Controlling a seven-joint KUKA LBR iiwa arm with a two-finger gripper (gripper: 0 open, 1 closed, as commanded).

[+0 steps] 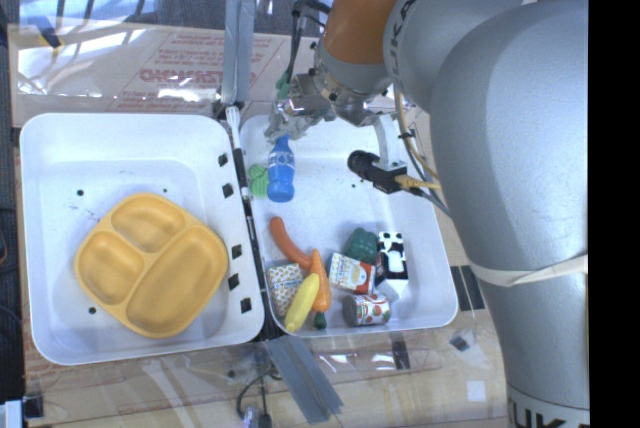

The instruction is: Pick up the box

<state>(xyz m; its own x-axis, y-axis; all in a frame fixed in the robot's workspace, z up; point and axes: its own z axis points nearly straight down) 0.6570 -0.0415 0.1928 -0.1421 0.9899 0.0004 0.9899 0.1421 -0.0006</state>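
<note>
With finger state indeterminate, the gripper (283, 121) hovers above the right bin's (432, 238) far-left corner; the box (349, 271), near the front edge, appears light and crushable, so grip its 2 flat sides.

fixed overhead camera, slanted down, both bins (40, 216)

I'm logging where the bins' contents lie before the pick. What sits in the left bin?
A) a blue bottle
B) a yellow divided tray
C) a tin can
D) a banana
B: the yellow divided tray lies alone in the left bin, while the blue bottle, tin can and banana are all in the right bin.
</note>
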